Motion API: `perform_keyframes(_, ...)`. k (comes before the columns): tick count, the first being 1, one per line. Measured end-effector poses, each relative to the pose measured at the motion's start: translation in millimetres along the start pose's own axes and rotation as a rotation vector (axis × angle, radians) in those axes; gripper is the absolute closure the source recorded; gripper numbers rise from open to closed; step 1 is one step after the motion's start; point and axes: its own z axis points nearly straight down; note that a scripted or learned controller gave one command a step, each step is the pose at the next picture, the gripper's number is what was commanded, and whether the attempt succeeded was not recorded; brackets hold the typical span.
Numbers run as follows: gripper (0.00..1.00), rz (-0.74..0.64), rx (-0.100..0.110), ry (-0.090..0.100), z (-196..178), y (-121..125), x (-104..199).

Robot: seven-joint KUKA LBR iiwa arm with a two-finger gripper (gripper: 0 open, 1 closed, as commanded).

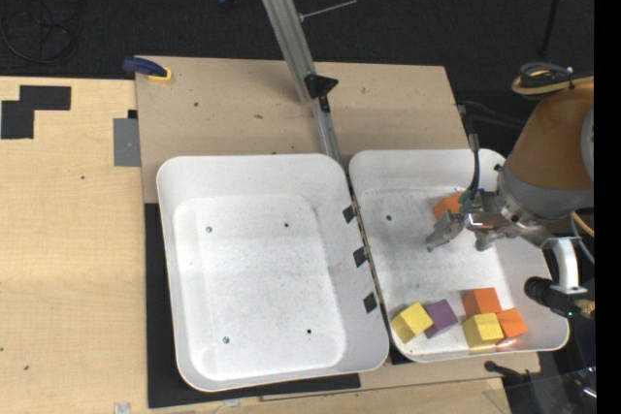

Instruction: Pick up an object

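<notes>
- We found no legible text, label, brand, number or sign anywhere in the camera view.
- We checked the two white bins, the bench and the coloured blocks; none carried readable markings.

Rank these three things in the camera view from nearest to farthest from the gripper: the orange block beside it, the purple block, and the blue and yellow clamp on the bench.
Measured from the gripper in the right bin:
1. The orange block, just beside it on the far side.
2. The purple block, near the bin's front edge.
3. The blue and yellow clamp, at the bench's far left corner.
</notes>
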Motion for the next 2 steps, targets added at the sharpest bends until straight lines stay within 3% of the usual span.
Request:
perform_keyframes(1,0.0,0.0,0.0,0.001,64.5,-2.6,4.5)
perform_keyframes(2,1.0,0.007,-0.005,-0.001,50.9,-1.8,1.8)
